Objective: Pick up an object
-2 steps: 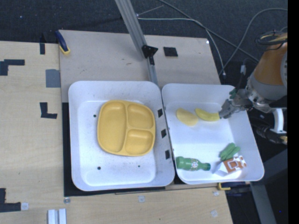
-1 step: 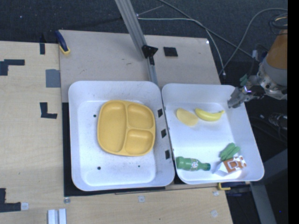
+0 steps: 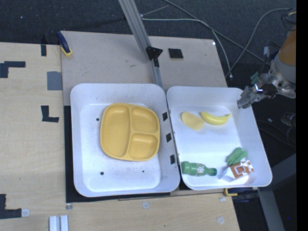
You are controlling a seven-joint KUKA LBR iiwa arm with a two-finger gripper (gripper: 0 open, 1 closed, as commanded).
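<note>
Two white bins sit side by side on the tabletop (image 3: pixel 120 57) in the camera view. The left bin (image 3: pixel 86 177) carries a yellow plate (image 3: pixel 130 131) with three compartments. The right bin (image 3: pixel 250 143) carries the small things: a banana (image 3: pixel 215 118) near the far wall, a pale yellow piece (image 3: pixel 192 121) just beside it, a green bottle (image 3: pixel 198 169) lying on its side near the front wall, and a green and orange toy (image 3: pixel 239 165) in the front right corner.

The hand (image 3: pixel 249 97) hangs over the far right rim of the right bin, and it has nothing in it. How far it is open, I cannot tell, because it is small and blurred.

I think the risk is the rim: if the hand goes straight down from here, it can hit the wall and not reach any object. The banana is the nearest one, but it is curved and lies flat, so it may slip out.
</note>
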